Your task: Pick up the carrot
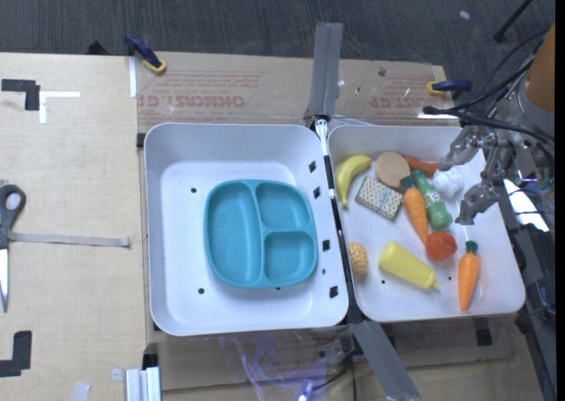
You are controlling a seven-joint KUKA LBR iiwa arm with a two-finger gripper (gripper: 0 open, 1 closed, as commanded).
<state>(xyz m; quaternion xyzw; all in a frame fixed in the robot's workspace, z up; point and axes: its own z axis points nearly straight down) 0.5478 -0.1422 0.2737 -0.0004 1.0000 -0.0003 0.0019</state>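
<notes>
Two toy carrots lie in the right bin point(494, 302). One carrot point(468, 277), orange with a green top, rests near the bin's front right corner. A second carrot point(415, 214) lies in the middle of the pile, between the cracker and a green toy point(437, 209). My gripper point(456, 187) hangs over the bin's right half, open, with nothing between its fingers. One fingertip sits by a white toy point(448, 182); the other is just above the green top of the front carrot.
A banana point(350, 176), round bread point(391, 168), cracker point(380, 199), corn point(357, 257), yellow bottle point(408, 265) and red tomato point(440, 245) share the right bin. A teal divided plate point(261, 233) sits in the left bin point(168, 214). Scissors point(7, 214) lie far left.
</notes>
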